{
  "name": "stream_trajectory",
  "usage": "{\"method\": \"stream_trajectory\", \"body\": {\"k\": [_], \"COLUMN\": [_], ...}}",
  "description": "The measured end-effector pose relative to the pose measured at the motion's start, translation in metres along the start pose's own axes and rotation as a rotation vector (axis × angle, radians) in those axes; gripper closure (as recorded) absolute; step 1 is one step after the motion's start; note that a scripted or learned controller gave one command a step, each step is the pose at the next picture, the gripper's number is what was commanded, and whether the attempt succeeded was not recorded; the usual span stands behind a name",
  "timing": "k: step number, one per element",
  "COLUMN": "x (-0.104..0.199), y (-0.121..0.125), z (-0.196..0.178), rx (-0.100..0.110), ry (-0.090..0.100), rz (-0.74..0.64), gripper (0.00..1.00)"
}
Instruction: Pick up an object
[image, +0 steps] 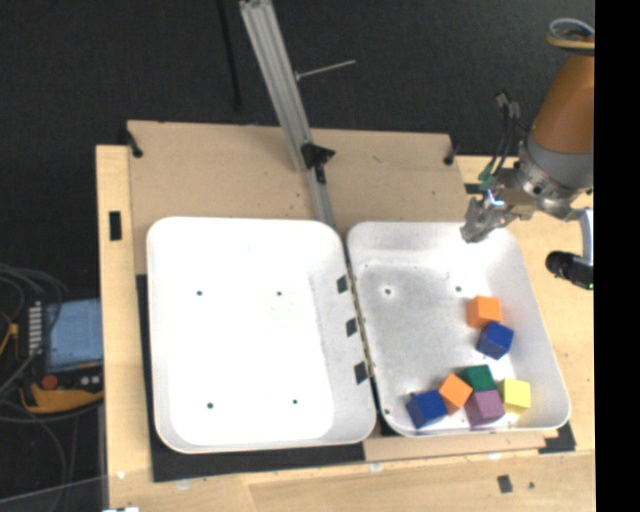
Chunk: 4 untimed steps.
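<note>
Camera view, looking down: the jaws (476, 228) hang over the far right corner of the right bin (420, 300), and whether they are spread or pressed together I cannot tell. Nearer in that bin lie an orange cube (485, 309), a blue cube (495, 340), and a cluster of five blocks (470, 397) at its front edge.

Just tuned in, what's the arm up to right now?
The gripper hangs over the far edge of the right bin with no block in it. The blocks sit along that bin's near right side: an orange block and blue block apart, the rest clustered in the near corner. Nothing is picked yet.
</note>
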<state>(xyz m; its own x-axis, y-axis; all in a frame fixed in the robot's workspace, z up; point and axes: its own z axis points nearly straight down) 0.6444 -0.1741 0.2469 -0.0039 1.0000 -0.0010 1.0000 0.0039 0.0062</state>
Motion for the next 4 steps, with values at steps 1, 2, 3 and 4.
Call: {"method": "stream_trajectory", "body": {"k": [1, 2, 3, 4], "x": [0.055, 0.104, 0.157, 0.212], "y": [0.005, 0.017, 0.012, 0.019], "z": [-0.01, 0.0, 0.01, 0.019], "rx": [0.002, 0.005, 0.007, 0.004], "ry": [0.001, 0.001, 0.001, 0.001], "rz": [-0.004, -0.002, -0.002, -0.003], "gripper": [1.0, 1.0, 1.0, 1.0]}}
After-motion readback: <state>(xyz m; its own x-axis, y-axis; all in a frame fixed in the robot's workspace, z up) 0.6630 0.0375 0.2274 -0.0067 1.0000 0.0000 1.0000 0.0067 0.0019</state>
